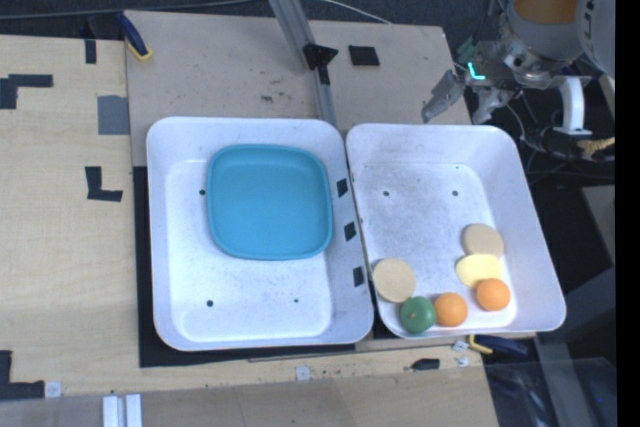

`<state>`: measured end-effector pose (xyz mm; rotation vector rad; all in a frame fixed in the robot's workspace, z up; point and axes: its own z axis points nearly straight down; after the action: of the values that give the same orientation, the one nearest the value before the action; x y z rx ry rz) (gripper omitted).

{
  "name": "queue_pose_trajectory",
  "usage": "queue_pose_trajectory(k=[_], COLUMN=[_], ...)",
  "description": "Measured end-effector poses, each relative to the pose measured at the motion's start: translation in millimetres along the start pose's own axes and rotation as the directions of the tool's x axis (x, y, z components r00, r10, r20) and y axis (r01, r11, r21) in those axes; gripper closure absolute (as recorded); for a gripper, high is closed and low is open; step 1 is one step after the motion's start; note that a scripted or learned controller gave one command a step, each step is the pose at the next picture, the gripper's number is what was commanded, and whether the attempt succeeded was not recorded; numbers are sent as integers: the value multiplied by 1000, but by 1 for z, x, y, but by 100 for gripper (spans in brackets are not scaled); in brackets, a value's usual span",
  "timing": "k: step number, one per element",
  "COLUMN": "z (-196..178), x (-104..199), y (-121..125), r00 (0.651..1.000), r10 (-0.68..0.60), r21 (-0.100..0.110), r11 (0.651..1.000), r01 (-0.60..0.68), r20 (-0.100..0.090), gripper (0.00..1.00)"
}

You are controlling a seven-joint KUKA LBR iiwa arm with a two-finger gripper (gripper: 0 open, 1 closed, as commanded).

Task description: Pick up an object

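White right bin (520,215) keeps its far half bare; two orange balls (492,295), a green ball (417,315) and pale discs (394,279) crowd its near rim. Hand (462,100) hovers beyond the far edge, fingers spread, holding nothing.

Six small round pieces—two tan (394,280), one yellow (479,269), two orange (451,309), one green (417,315)—lie clustered well apart from the fingers (462,100).

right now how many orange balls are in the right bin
2. One small round orange ball lies at the near edge beside the green ball; the other orange ball sits right of it, below the yellow piece.
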<state>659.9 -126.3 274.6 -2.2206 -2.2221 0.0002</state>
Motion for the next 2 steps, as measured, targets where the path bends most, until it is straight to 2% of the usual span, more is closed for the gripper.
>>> queue_pose_trajectory(k=[1,2], z=[0,44], x=[0,-1], y=[0,3], r00=[1000,1000], r10=[0,0], r21=[0,4], r11=[1000,1000], r01=[0,0], r20=[0,0], gripper=[0,0])
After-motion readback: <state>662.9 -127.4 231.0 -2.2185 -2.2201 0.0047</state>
